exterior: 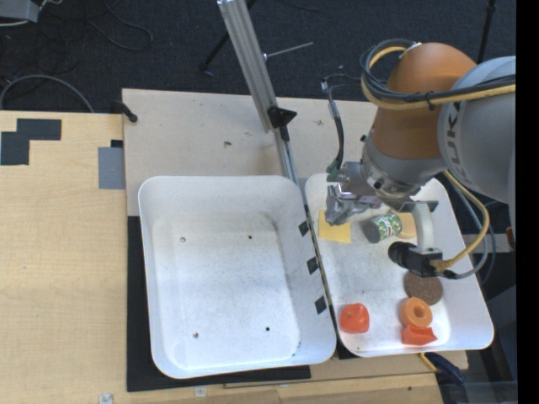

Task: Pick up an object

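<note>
Hand [337, 209] low over right bin [472, 331], close to yellow piece [335, 233], grip state cannot be told.

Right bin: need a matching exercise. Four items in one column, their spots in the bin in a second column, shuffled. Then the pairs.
Items
1. yellow flat piece
2. green-patterned can
3. brown disc
4. red-orange cup

Places in the right bin, as the picture shows them
A. lower-left corner
B. at the tip of the gripper, by the bin's left wall
C. just above the orange ring
D. mid-bin, right of the yellow piece

Pairs: 1-B, 2-D, 3-C, 4-A
</note>
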